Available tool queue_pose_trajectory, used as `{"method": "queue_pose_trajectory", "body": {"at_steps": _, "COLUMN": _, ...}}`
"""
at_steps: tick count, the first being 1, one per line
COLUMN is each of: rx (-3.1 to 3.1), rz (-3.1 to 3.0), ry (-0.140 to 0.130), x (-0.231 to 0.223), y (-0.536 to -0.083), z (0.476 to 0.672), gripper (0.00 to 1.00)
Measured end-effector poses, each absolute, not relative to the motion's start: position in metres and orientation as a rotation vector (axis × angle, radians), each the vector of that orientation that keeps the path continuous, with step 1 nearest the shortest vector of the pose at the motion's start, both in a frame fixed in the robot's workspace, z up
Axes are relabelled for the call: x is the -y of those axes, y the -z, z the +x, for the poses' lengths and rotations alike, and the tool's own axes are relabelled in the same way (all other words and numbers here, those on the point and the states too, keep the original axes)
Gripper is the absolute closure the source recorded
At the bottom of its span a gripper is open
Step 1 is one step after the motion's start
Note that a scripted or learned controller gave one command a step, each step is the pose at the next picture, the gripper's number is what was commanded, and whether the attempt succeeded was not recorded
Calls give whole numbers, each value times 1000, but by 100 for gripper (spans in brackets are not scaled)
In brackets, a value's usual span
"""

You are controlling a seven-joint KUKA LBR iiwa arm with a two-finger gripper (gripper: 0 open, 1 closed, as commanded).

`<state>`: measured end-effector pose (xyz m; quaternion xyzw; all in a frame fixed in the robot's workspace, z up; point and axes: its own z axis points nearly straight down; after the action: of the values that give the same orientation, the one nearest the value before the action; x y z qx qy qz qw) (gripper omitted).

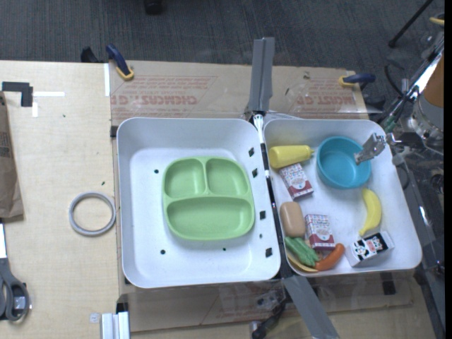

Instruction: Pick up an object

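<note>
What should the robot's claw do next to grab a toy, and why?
Probably lower toward the blue bowl. The gripper sits at the bowl's right rim with nothing seen between its fingers, so that rim looks like the nearest thing to pinch.

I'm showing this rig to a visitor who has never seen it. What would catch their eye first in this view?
Probably the green divided plate, lying alone in the left bin. Next, the right bin, crowded with toy food: a blue bowl near its far side, a banana by its right wall, and a yellow corn cob by its left wall. The gripper sits at the bowl's right rim.
</note>
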<state>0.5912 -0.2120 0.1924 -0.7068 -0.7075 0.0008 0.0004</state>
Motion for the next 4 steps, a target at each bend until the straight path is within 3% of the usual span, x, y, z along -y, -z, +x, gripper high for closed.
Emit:
{"method": "queue_pose_trajectory", "body": {"at_steps": 1, "rx": 1902, "rz": -2501, "ry": -4, "x": 184, "y": -108, "z": 656, "gripper": 0}}
{"method": "queue_pose_trajectory", "body": {"at_steps": 2, "rx": 1988, "rz": -2426, "ry": 8, "x": 207, "y": -95, "z": 662, "gripper": 0}}
{"method": "queue_pose_trajectory", "body": {"at_steps": 3, "rx": 2323, "rz": -2116, "ry": -1, "x": 146, "y": -119, "z": 659, "gripper": 0}}
{"method": "queue_pose_trajectory", "body": {"at_steps": 4, "rx": 2371, "rz": -2067, "ry": 1, "x": 163, "y": -94, "z": 628, "gripper": 0}}
